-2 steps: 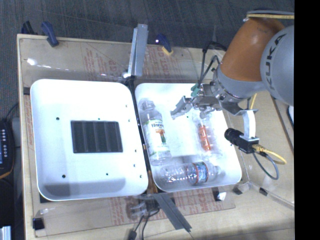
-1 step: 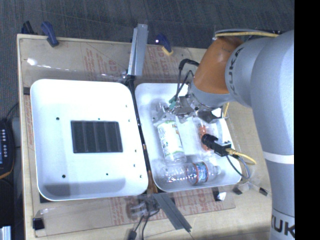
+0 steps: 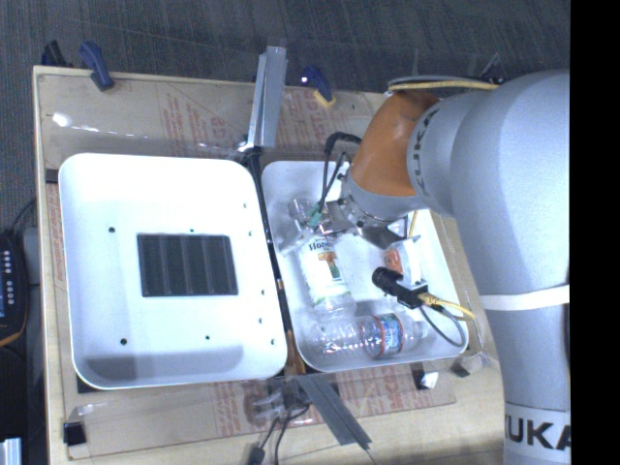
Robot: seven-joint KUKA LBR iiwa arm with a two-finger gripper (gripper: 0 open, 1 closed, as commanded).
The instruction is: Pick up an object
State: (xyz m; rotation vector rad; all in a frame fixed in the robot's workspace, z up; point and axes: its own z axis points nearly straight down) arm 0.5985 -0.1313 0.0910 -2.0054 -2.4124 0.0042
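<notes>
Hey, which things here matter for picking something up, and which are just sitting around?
For the job:
- clear plastic bottle with white label
- clear plastic bottle with blue label
- gripper
- right white bin

Lying about:
- left white bin with dark ribbed panel
- blue clamps

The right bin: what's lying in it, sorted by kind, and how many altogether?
Clear plastic bottles: 2, one with a white label and one with a blue label, lying in the right bin.
Other items: cannot tell; the arm covers part of the bin.
Total seen: 2
</notes>
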